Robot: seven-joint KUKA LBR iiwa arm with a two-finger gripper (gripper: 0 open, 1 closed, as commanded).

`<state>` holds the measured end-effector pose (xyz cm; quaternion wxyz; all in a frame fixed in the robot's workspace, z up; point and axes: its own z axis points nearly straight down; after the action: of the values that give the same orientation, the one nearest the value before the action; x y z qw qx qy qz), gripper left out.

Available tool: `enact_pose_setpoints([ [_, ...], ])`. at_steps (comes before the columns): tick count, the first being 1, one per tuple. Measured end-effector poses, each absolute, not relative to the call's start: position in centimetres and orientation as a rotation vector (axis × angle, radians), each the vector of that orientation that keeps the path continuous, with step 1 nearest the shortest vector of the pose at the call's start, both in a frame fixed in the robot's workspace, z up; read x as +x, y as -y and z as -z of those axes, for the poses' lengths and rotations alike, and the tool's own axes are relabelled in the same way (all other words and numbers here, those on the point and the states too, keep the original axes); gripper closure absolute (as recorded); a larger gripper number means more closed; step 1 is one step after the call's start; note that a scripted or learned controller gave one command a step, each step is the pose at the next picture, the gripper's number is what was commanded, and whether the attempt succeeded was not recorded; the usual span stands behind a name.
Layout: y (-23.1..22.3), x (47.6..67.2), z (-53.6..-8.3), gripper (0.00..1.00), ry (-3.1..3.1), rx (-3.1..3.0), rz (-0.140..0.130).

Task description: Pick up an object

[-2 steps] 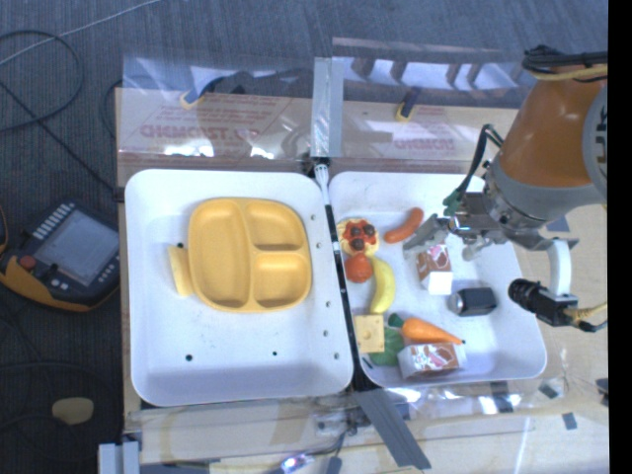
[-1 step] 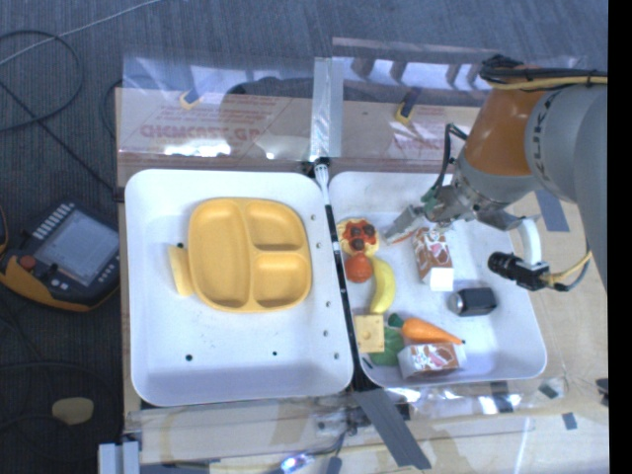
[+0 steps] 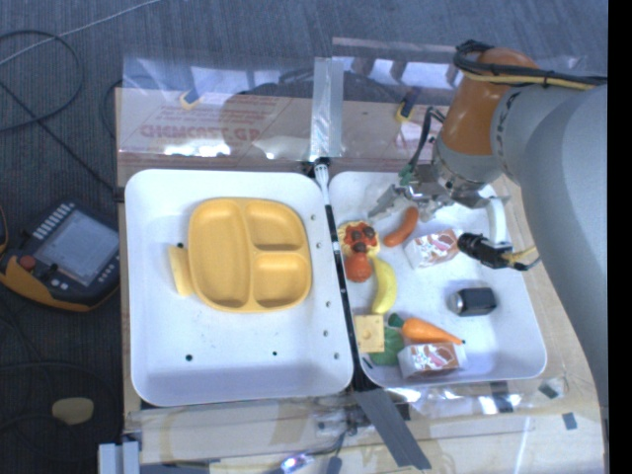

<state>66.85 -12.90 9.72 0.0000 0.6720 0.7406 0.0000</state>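
My gripper (image 3: 408, 199) hangs over the back of the right bin (image 3: 523, 358), under the orange band of the wrist. Its fingers stand open, spread just above and behind an orange-red sausage (image 3: 400, 227), with nothing between them. Left of the sausage lie a red and yellow toy (image 3: 357, 236), a red tomato (image 3: 357, 269) and a banana (image 3: 384, 287). A white and red packet (image 3: 433, 248) lies to the right of the sausage.
Toward the front of the right bin are a black block (image 3: 474, 299), a carrot (image 3: 427, 331), a yellow cube (image 3: 369, 333) and another packet (image 3: 432, 360). The left bin (image 3: 158, 363) holds a yellow divided plate (image 3: 247, 253). A handheld controller (image 3: 64, 255) lies on the floor at left.
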Motion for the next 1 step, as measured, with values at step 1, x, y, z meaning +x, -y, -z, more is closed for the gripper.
enact_pose_setpoints([
  [1,12.83,66.88,-10.65,1.00,-2.328,2.109,0.000],
])
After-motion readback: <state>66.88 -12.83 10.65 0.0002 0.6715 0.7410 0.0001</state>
